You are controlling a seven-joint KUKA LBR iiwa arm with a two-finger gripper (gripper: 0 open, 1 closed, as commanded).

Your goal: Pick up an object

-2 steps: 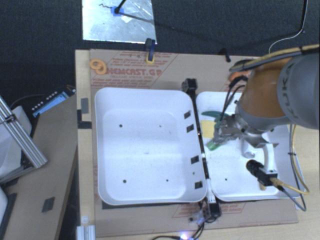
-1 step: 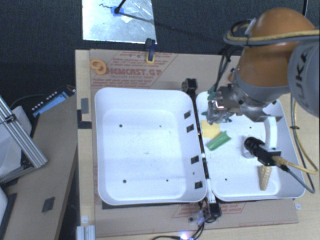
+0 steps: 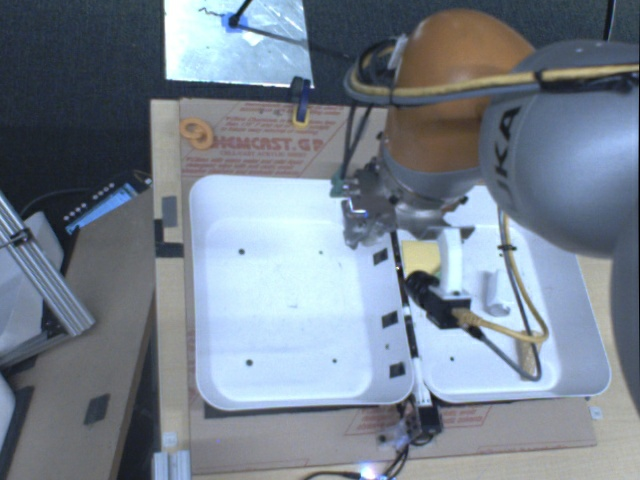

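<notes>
Yellow block (image 3: 422, 258) sits in the right bin (image 3: 565, 333), just right of my tool (image 3: 358, 226), which hangs over the left bin's (image 3: 280, 313) far-right corner. Wide or narrow, I cannot tell. I'd shift right, centre over it, then descend.

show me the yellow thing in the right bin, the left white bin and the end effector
pale yellow flat block (image 3: 422, 259): camera view, on its visible top face
left shallow white plastic bin (image 3: 280, 308): camera view, on its bare floor
end effector (image 3: 358, 233): camera view, at its lower tip
</notes>
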